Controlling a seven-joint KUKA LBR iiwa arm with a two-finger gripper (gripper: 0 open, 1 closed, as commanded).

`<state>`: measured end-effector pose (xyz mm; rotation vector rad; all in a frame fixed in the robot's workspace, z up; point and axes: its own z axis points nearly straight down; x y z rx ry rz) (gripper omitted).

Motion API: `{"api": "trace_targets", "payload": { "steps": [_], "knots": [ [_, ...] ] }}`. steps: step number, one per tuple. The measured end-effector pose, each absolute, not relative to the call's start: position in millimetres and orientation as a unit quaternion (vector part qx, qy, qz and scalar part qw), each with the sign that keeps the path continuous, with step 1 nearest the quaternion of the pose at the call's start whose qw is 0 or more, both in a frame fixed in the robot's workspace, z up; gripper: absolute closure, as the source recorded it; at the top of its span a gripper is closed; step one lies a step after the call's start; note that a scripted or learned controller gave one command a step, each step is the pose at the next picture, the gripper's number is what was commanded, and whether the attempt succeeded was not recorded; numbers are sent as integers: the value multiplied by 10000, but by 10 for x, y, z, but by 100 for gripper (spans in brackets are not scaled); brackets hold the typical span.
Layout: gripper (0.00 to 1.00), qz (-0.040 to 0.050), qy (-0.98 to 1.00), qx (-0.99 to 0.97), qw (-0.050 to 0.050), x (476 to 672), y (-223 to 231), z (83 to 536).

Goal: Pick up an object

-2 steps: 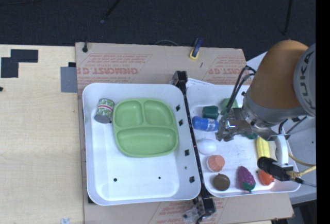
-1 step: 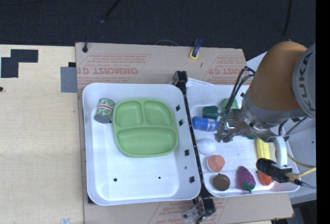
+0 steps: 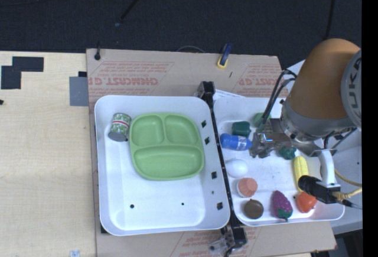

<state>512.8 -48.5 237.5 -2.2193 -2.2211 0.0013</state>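
One claw (image 3: 264,145), down in the right bin (image 3: 267,217); I can't tell if it's spread or pinched. The blue bottle (image 3: 234,142) lies just at its nine o'clock, long axis three-to-nine. I count one egg (image 3: 237,168), one corn (image 3: 300,166), one tray (image 3: 166,146), one can (image 3: 120,126).

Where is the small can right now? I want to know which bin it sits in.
The small can lies in the left bin, at its upper left corner, just left of the green divided plate.
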Motion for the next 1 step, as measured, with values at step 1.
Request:
{"api": "trace_targets", "payload": {
  "steps": [1],
  "knots": [
    [100,15,-7067,-7076,21,5114,-597,2258]
  ]
}}
